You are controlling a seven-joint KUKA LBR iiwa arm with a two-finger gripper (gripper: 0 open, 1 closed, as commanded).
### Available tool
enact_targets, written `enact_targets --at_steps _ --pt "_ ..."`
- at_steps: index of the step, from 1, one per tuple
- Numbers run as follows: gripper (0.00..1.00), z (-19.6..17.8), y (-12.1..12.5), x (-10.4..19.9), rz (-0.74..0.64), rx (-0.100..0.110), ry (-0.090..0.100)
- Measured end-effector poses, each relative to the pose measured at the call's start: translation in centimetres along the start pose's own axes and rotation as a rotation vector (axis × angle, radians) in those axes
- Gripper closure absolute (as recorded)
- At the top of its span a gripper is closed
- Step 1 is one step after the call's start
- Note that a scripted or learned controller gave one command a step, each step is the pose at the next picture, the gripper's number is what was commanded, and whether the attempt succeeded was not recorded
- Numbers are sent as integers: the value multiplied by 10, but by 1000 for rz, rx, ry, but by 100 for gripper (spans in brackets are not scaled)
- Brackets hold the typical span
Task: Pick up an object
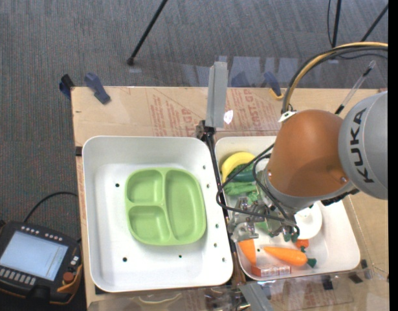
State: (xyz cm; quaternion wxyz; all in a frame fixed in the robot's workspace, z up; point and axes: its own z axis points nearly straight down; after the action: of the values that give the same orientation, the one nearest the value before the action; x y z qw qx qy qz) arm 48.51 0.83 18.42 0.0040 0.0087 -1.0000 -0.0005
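Observation:
My gripper [250, 220] hangs low in the left part of the right bin [351, 238], under the orange band of the arm. Its metal parts sit just above an orange carrot-like piece [248, 250] at the bin's front left. A longer orange carrot [286, 255] lies to the right of it. Behind the gripper lie a yellow banana-like object [236, 162] and a green object [241, 188]. A white round piece [310, 219] peeks out from under the arm. The arm hides the middle of this bin.
The left bin [101, 167] holds a light green divided plate [165, 206] in its middle. A red-and-white flat item [273, 271] lies at the right bin's front edge. A pendant with a screen [33, 258] sits off the bench at lower left.

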Motion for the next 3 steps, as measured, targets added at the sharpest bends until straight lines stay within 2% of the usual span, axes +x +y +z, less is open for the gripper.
enact_targets --at_steps 1,2,3 --pt "100 -3 -80 -10 -277 1 -8" --pt "100 93 -102 -7 -509 -3 -1" --pt "100 89 -89 -26 -493 0 -7"
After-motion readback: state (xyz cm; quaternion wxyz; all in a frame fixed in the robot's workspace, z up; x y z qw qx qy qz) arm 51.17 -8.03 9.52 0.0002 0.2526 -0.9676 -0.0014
